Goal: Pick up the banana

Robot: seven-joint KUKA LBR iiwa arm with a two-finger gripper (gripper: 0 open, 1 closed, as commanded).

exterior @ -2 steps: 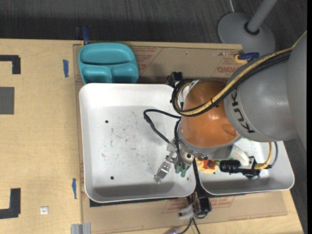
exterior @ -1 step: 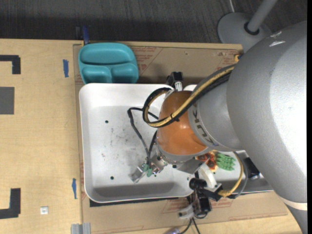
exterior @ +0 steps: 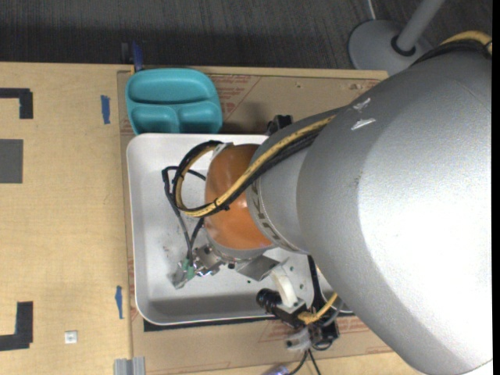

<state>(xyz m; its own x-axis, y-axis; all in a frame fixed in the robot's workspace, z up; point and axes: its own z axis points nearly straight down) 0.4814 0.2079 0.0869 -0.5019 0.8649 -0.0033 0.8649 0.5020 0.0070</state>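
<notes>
My arm reaches from the right over the white bin and covers most of its inside. The orange band above the wrist sits over the bin's middle, looped by black and yellow cables. Below it, the gripper points down into the bin near the front left, and only its mount and a small green part show from above. The bare bin floor along the left side and the front holds nothing that I can make out.
A teal divided tray stands just behind the bin. The brown bench stretches to the left with black and blue tape marks. A grey round stand base sits at the back right.
</notes>
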